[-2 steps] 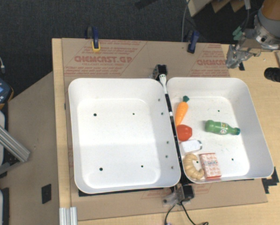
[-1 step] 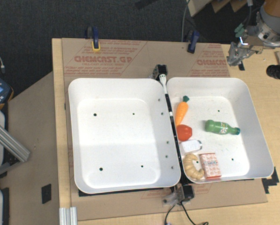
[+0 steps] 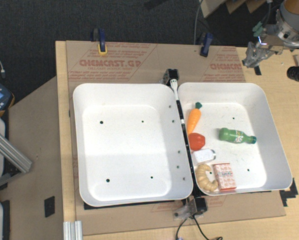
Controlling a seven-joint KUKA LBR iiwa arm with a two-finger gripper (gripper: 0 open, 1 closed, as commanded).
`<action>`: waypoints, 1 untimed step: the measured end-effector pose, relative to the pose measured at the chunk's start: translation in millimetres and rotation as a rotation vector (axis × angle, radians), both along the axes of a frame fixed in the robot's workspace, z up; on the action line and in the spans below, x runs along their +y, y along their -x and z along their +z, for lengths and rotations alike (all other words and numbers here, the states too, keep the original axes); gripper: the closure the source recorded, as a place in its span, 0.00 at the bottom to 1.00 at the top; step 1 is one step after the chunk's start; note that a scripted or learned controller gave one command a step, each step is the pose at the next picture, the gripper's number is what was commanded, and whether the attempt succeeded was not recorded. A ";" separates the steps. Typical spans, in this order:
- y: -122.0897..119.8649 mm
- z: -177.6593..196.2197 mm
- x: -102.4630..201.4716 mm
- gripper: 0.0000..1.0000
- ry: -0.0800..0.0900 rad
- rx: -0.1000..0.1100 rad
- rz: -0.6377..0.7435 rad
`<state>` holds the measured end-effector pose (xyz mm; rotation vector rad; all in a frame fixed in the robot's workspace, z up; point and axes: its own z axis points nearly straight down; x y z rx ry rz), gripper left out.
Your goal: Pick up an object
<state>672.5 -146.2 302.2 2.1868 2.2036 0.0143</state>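
You've got the gripper [image 3: 253, 54] parked upper right, off the bins, finger state unreadable; pickable items cluster along the right bin's [image 3: 269, 121] left wall — toy carrot [image 3: 194, 119], green bottle [image 3: 236, 136] lying apart, easiest grab.

glossy white plastic bins [image 3: 124, 91] sit on matt brown cardboard [image 3: 139, 56]; the green bottle [image 3: 236, 136] looks smooth plastic.

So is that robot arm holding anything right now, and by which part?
Nothing is held: the end effector hangs beyond the right bin, with nothing between its fingers.
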 end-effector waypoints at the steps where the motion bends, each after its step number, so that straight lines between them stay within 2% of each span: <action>1: -0.7 10.7 0.0 1.00 0.002 -0.004 0.000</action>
